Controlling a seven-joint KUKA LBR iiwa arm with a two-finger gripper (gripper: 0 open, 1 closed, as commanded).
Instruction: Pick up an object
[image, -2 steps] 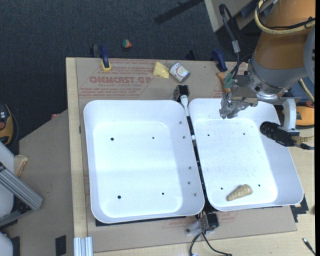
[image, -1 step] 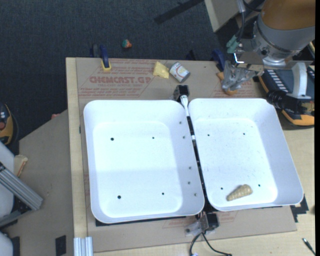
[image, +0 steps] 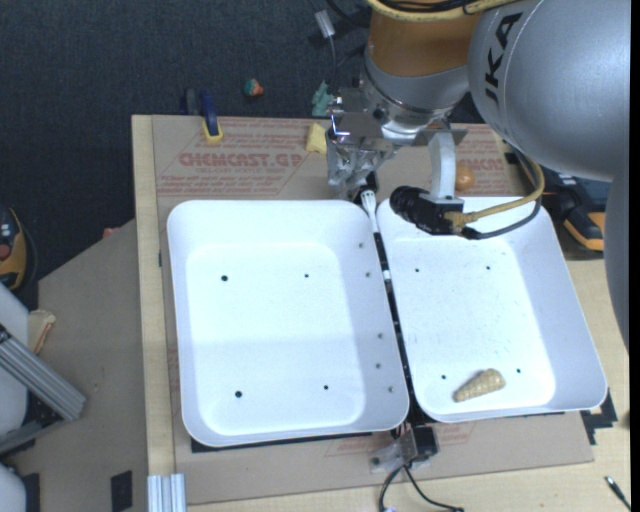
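Cone-shaped tan object (image: 478, 385) sits in the right bin's (image: 560, 300) near corner, well apart from the gripper (image: 352, 172) up at the bins' far edge, grip state unclear; risk: shallow sloped wall there deflects a finger, cone rolls away.

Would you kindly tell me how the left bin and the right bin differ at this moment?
The right bin holds a small tan cone-shaped object near its front edge; the left bin does not. The arm reaches over the right bin's far end, while the left bin lies fully uncovered. Both are shallow and white, touching along one edge.
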